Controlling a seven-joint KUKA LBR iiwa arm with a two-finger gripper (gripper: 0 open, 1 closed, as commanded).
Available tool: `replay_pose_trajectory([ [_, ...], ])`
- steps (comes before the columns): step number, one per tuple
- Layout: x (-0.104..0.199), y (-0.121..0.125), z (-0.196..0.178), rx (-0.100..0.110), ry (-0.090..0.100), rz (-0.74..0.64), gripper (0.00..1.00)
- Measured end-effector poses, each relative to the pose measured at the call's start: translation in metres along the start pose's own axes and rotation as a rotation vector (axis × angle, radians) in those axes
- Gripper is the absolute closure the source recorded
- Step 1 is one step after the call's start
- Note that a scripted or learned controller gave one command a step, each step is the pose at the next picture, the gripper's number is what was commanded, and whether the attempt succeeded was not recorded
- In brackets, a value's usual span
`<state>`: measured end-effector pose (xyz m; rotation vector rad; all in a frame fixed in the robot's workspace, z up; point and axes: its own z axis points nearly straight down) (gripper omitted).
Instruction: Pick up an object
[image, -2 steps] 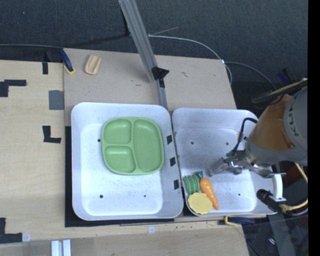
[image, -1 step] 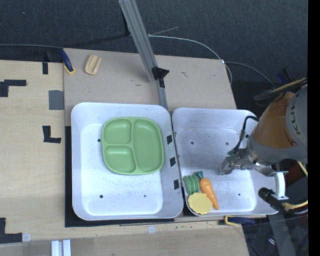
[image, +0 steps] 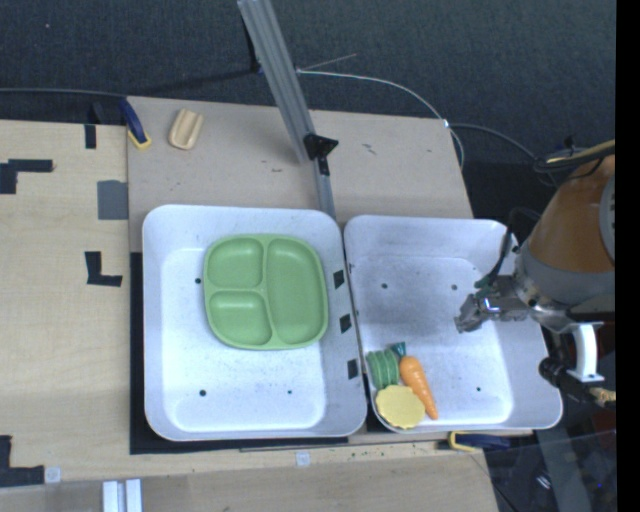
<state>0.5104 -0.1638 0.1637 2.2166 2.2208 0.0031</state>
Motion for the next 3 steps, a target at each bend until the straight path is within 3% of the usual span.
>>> replay_pose_trajectory([
  [1,-0.001,-0.005,-0.061,-0.001,0.000,0.000,1.00],
  [2,-0.001,-0.004,-0.085,0.002,0.001,0.001,1.00],
  [3,0.052,0.010,-0.085,0.005,0.003,-0.005,1.00],
])
